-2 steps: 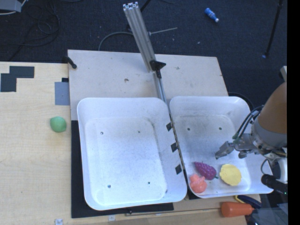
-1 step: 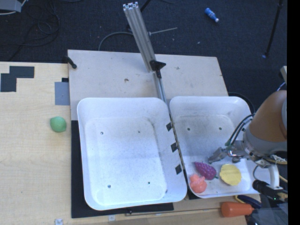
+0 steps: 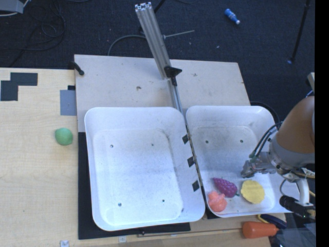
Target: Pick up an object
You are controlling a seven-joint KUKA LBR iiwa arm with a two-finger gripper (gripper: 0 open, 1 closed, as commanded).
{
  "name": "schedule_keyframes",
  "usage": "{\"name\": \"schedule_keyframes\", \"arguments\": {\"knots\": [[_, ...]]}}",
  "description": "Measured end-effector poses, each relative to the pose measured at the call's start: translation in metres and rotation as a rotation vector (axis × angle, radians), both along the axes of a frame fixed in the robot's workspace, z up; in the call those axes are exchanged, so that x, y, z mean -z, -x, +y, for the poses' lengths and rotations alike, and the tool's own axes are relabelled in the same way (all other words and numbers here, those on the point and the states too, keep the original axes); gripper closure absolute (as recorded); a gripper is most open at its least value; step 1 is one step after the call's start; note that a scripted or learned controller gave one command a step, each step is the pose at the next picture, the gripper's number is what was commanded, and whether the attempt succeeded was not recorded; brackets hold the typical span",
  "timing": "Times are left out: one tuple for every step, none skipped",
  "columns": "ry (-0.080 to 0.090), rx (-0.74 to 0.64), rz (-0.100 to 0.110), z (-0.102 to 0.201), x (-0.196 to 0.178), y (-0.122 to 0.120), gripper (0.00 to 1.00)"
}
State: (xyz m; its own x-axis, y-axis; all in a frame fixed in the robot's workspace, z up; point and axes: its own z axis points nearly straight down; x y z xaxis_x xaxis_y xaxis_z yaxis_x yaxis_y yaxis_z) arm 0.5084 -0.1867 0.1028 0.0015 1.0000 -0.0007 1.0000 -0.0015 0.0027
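I read this as the approach step: my tool (image 3: 250, 170) hangs low in the right bin (image 3: 226, 118) just above the yellow disc (image 3: 253, 192), grip state unclear to me, so next comes lowering onto it.

Dark carpet floor (image 3: 247, 40) beyond table, black cables (image 3: 46, 19) strewn at upper left. Small blue object (image 3: 232, 16) lying on carpet, upper right. Light wooden table (image 3: 31, 189) at left; green ball (image 3: 64, 136) resting on it. Pale board (image 3: 128, 84) behind bins. Aluminium extrusion post (image 3: 154, 35) rising aslant from board. Even, diffuse lighting.
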Motion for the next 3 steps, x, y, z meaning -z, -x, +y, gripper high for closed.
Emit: {"name": "schedule_keyframes", "arguments": {"knots": [[0.001,-0.001,-0.001,-0.006,-0.060,0.003,1.00],[0.001,-0.001,-0.001,-0.013,-0.103,0.003,1.00],[-0.001,-0.001,0.003,-0.013,-0.104,0.003,1.00]]}}
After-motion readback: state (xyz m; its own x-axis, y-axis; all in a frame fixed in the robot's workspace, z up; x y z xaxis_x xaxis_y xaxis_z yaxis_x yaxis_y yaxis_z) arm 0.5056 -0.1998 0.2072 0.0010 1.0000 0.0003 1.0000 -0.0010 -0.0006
